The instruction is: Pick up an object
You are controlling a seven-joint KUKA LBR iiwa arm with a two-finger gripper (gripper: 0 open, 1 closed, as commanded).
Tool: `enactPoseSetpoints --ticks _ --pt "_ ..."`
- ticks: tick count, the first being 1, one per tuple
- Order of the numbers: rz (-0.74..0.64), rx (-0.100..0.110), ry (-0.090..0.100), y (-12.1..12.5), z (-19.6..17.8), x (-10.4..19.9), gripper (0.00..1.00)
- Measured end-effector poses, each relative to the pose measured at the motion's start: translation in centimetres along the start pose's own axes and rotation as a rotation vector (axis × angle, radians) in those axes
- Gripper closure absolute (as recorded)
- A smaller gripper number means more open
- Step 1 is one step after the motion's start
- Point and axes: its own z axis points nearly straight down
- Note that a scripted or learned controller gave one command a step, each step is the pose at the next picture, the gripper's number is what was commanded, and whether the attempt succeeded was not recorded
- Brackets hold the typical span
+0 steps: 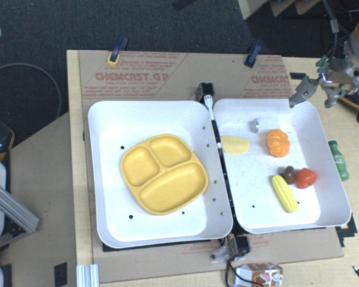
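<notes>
Corn (285, 194): one, near end of right bin (329, 217), long axis running near-right to far-left.
Tomato (306, 177): one, just past corn.
Orange (277, 143): one, farther.
Lemon (235, 144): one, left side.
Plate (163, 173): one, yellow, left bin (102, 160).
Tool (316, 87): above far-right rim, spread apart, holding nothing.

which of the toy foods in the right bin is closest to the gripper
The orange pumpkin, the piece highest up the bin, just below-left of the gripper.
</notes>
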Motion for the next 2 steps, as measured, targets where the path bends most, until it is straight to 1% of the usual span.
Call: enactPoseSetpoints --ticks 1,2 --pt "-0.002 -0.004 -0.002 0.1 -1.1 0.0 1.00" --pt "0.004 0.015 0.006 -11.4 5.8 1.4 1.00"
